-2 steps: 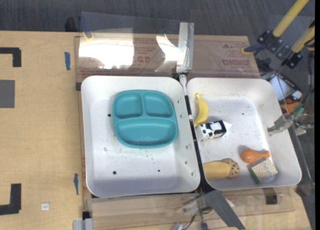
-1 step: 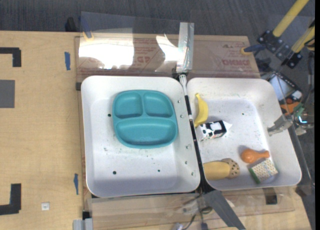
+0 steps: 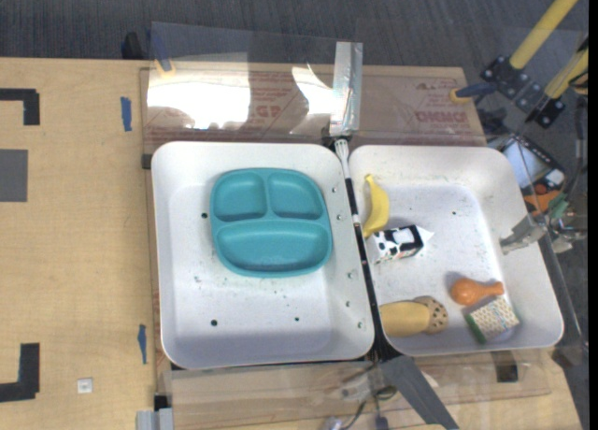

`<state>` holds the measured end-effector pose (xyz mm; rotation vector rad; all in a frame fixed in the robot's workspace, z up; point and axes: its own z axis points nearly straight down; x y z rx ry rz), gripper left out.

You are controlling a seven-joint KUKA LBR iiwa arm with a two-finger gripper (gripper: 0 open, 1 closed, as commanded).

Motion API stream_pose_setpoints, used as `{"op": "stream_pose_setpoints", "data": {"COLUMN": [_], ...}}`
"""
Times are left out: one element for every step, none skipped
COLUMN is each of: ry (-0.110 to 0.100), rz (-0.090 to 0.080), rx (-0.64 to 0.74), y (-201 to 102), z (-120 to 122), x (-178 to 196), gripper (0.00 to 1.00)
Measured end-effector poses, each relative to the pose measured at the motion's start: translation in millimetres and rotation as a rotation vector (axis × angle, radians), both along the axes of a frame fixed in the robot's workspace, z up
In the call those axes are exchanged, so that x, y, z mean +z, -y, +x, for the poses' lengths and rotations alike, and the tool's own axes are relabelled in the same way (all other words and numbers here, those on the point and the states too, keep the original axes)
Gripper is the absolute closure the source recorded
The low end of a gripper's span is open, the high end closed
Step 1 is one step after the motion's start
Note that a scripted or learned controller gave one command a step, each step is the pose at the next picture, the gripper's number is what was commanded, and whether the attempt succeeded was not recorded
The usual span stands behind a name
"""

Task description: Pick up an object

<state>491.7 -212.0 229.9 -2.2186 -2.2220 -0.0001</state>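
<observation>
The right bin (image 3: 486,171) holds several objects. A yellow banana (image 3: 376,204) lies against its left wall. Just below it is a black-and-white cow toy (image 3: 400,243). A tan bread-like piece (image 3: 413,316) rests near the front left corner. An orange pear-shaped toy (image 3: 473,289) lies at the front right, touching a small green and white box (image 3: 492,319). My gripper (image 3: 528,230) shows as a grey part over the bin's right rim, away from all the objects and with nothing seen in it.
The left bin (image 3: 177,279) carries a teal divided plate (image 3: 271,221). A clear panel and cardboard (image 3: 280,101) stand behind both bins. Yellow and black equipment (image 3: 533,64) sits at the back right.
</observation>
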Motion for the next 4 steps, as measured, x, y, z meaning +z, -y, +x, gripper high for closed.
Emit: {"op": "stream_pose_setpoints", "data": {"ry": [0.000, 0.000, 0.000, 0.000], "rz": [0.000, 0.000, 0.000, 0.000], "rx": [0.000, 0.000, 0.000, 0.000], "y": [0.0, 0.0, 0.0, 0.0], "z": [0.0, 0.0, 0.0, 0.0], "x": [0.0, 0.0, 0.0, 0.0], "gripper": [0.00, 0.00, 0.00, 0.00]}}
